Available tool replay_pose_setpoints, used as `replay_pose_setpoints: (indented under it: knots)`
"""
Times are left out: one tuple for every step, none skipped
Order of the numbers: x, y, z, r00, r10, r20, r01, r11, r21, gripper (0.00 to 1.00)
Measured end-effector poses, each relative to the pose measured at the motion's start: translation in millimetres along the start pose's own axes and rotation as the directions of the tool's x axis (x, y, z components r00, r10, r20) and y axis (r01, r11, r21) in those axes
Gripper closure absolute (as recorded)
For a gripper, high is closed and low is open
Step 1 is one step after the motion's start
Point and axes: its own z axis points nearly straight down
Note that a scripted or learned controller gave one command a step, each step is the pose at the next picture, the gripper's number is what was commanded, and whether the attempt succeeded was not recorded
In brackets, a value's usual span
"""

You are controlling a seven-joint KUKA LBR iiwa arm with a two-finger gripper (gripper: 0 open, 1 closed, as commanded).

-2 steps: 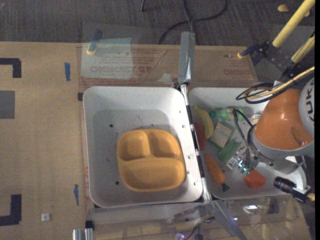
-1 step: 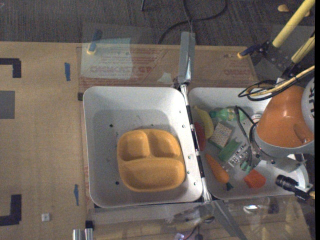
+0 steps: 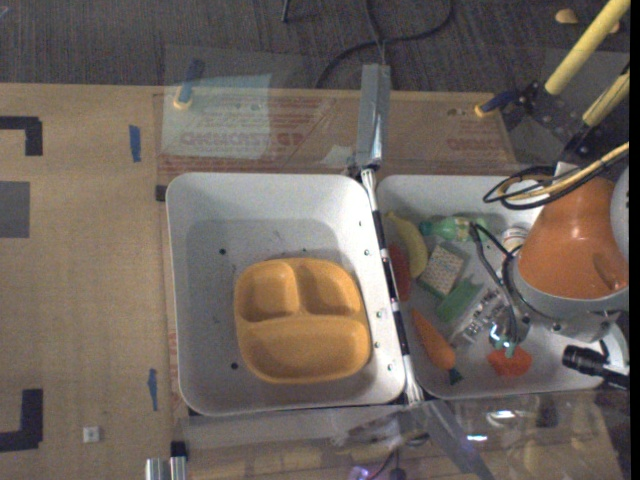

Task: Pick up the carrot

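Observation:
The carrot [image 3: 434,339] lies in the right bin [image 3: 470,386] near its front left corner, slanting with its green stem end towards the front. My gripper [image 3: 500,330] hangs low over the bin just right of the carrot, under the orange band of the arm [image 3: 570,253]. It sits above a small red-orange item [image 3: 511,362], and a gap separates it from the carrot. The carrot rests free on the bin floor.
A yellow banana [image 3: 409,240], a red item [image 3: 399,266], a patterned packet [image 3: 443,267] and green pieces [image 3: 461,299] crowd the right bin's left half. An orange divided plate [image 3: 300,320] rests in the left bin [image 3: 200,268]. Cables [image 3: 530,183] loop near the arm.

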Motion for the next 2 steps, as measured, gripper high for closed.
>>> replay_pose_setpoints:
  knots:
    - [-0.4, 2.4, -0.5, 0.965, -0.263, 0.012, 0.263, 0.965, 0.005, 1.0]
    - [8.2, 11.5, -0.6, 0.938, -0.348, 0.011, 0.348, 0.938, 0.007, 1.0]
